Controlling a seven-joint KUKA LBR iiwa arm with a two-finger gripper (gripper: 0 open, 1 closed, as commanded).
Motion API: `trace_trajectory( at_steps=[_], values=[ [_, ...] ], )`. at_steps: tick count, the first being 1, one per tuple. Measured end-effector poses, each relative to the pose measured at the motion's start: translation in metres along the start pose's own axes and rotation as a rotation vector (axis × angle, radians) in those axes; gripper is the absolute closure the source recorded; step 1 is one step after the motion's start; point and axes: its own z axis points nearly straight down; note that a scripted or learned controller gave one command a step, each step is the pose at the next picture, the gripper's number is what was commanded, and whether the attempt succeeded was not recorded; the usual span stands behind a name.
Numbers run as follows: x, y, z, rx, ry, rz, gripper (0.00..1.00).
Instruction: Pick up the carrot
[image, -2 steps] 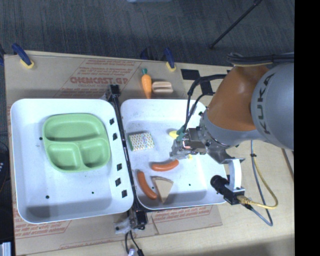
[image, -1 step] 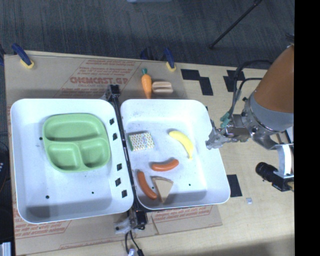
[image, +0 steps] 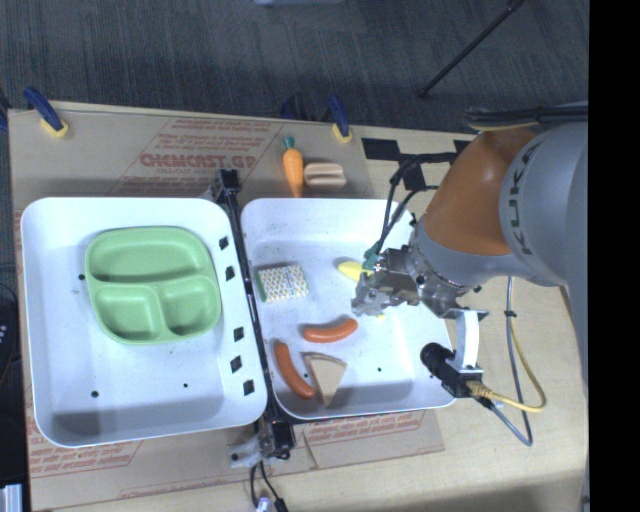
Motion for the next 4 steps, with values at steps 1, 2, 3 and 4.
trace_trajectory(
  at_steps=[1,2,3,4],
  values=[
    [-0.044,0.008,-0.110,-0.004,-0.002,-0.098,1.00],
    [0.005,-0.018,-0.041,0.000,0.000,0.019,1.00],
    [-0.070,-0.009,-0.059,-0.003,-0.002,-0.203,1.00],
    [-0.016,0.007,-0.028,0.001,0.001,0.210,1.00]
  ],
)
